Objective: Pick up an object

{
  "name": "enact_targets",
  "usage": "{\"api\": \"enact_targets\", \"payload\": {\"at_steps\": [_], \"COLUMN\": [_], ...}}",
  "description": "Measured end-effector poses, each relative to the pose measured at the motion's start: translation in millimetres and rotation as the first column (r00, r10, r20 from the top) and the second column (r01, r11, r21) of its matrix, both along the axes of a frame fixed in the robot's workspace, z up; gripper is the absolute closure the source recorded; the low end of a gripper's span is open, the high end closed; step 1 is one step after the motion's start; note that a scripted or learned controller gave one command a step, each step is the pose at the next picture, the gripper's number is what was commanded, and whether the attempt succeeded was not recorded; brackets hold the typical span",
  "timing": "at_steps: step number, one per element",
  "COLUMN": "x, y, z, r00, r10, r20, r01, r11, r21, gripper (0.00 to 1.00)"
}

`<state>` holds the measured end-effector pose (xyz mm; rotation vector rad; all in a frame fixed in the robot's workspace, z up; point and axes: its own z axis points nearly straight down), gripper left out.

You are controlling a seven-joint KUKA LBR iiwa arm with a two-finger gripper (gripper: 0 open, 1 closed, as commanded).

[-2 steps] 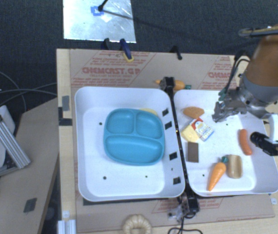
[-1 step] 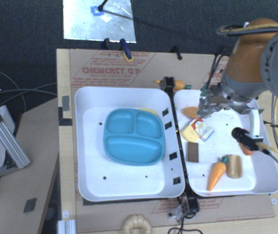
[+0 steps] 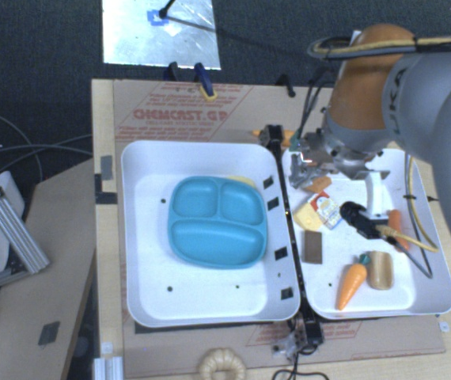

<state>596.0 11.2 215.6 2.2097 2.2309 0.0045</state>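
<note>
You will find the gripper low over the far left corner of the right-hand shallow white plastic bin, close to the wall it shares with the left-hand shallow white plastic bin. The grey arm with its orange band reaches in from the right and covers much of that corner, so you cannot tell from this angle whether the grip is released or clenched, and nothing can be seen held in it.

Just beside the gripper, on its near side, lies a small tan-orange lump. A little nearer you is a red, white and yellow packet, and next to that a flat brown rectangular piece lying close to the dividing wall. Towards the bin's near edge you see an orange toy carrot with a green top, tilted, with a short tan cylinder just beside its green end.

The left bin holds a blue divided plastic plate, lying flat near the middle. Both bins sit on a sheet of red-printed brown cardboard on the tabletop.
</note>
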Motion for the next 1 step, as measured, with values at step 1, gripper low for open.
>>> {"api": "enact_targets", "payload": {"at_steps": [1], "x": [18.2], "y": [41.0], "z": [0.7], "r00": [1.000], "r10": [-0.001], "r20": [0.001], "r01": [0.001], "r11": [1.000], "r21": [0.001], "gripper": [1.00]}}
